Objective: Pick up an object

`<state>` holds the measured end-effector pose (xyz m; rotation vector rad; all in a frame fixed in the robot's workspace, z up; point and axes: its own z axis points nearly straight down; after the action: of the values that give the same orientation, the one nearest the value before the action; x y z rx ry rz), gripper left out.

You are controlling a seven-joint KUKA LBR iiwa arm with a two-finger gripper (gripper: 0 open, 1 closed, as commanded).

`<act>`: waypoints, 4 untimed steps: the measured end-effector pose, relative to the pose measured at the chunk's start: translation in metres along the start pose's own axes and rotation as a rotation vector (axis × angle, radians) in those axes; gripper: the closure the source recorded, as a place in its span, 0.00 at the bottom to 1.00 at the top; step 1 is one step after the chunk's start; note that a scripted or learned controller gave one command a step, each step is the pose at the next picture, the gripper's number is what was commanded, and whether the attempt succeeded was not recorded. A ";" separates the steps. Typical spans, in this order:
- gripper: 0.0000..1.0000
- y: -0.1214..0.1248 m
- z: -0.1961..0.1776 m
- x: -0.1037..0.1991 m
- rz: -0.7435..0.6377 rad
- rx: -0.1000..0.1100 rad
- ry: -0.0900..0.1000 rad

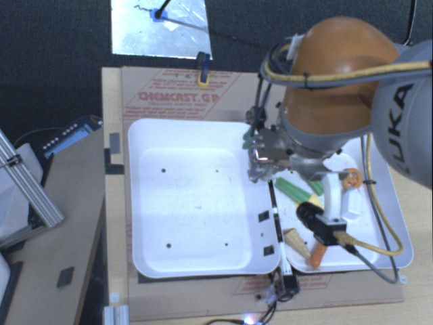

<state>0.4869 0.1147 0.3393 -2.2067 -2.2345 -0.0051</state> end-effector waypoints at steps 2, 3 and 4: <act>0.00 0.032 0.151 0.024 0.010 0.009 -0.004; 1.00 0.033 0.134 0.022 0.012 0.001 -0.002; 1.00 0.048 0.008 0.102 0.000 -0.012 0.004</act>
<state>0.5341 0.2174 0.3315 -2.2111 -2.2379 -0.0236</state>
